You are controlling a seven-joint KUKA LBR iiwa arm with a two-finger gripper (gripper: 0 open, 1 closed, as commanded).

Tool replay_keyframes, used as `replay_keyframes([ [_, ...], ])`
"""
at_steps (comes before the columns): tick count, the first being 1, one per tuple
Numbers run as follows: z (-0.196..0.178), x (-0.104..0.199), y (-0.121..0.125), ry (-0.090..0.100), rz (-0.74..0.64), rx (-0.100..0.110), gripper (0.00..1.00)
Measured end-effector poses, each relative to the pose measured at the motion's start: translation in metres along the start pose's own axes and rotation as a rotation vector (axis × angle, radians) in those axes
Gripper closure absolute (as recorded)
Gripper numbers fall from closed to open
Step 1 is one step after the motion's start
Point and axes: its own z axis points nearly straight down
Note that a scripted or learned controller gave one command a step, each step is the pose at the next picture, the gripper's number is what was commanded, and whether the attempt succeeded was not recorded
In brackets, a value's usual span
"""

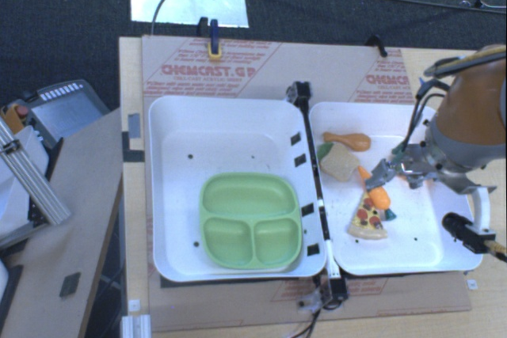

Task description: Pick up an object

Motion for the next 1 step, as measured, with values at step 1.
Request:
replay_keyframes([
  [1, 0.0418, 0.0010, -0.0008, 0.000, 0.000, -0.002, 0.00],
])
